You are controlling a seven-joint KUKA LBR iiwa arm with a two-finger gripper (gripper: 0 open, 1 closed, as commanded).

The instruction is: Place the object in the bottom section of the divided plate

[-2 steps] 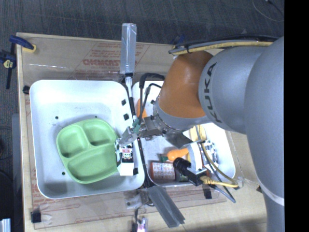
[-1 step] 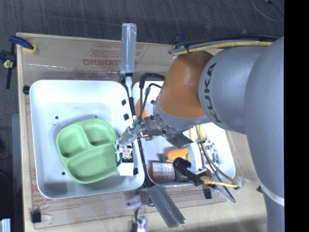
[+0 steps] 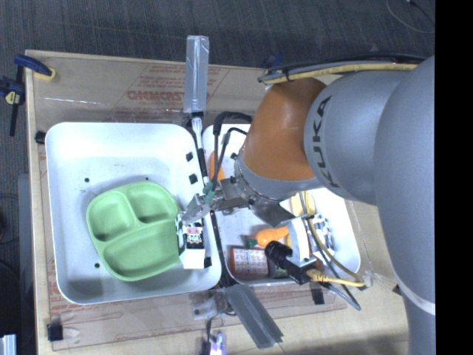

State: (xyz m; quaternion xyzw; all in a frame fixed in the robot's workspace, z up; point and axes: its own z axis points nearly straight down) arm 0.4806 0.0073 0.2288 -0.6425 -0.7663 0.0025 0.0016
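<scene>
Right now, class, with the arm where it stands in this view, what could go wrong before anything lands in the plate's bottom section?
1. The gripper sits at the divided plate's right rim; descending there could knock or tilt it.
2. It hangs over the wall between the left bin and right bin, so a release might miss the plate.
3. The arm covers much of the right bin, hiding objects.

The divided plate (image 3: pixel 137 230) looks like matt, smooth green plastic. Both bins (image 3: pixel 66 168) are smooth white plastic with a faint sheen. The tabletop (image 3: pixel 111 87) is pale, matt wood-like board — printed in red. The arm (image 3: pixel 369 139) has a smooth grey shell, semi-gloss, with a glossier orange band (image 3: pixel 284 132). The strut (image 3: pixel 197 65) at the far edge looks like brushed metal — dull grey.
</scene>
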